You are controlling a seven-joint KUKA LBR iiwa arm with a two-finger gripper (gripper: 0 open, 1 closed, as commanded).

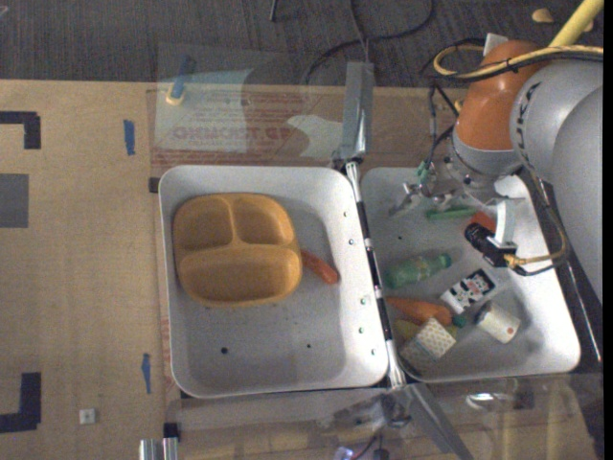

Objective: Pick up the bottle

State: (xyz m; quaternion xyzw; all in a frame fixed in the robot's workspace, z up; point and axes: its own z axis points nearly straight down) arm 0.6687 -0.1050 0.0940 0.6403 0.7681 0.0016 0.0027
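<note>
A tan worktop [86, 257] carries two shallow white bins side by side, with dark carpet and loose cables beyond its far edge. The left bin [287, 343] holds an orange divided plate [235, 247] with a small carrot-coloured piece [321, 268] just beside its right rim. The right bin [546, 353] is crowded: the green bottle [418, 269] lies on its side near the bin's middle left, with an orange carrot-shaped item [419, 308] near it on the camera side, a pale checked block [433, 340], a small black-and-white carton [469, 290] and a white cup [500, 325] all close by. The end effector [428, 190] hangs over the far left part of the right bin, apart from the bottle and holding nothing; whether it is wide or narrow I cannot tell, as the metal parts blur together against the white. The risks look plain enough: the bottle is round and lying down, so it may roll or squirt away under a pinch; its neighbours sit close, so a descent slightly off line could catch the carrot-shaped item or the carton instead; and the bin's dividing wall is near, which could foul an approach from that side.
</note>
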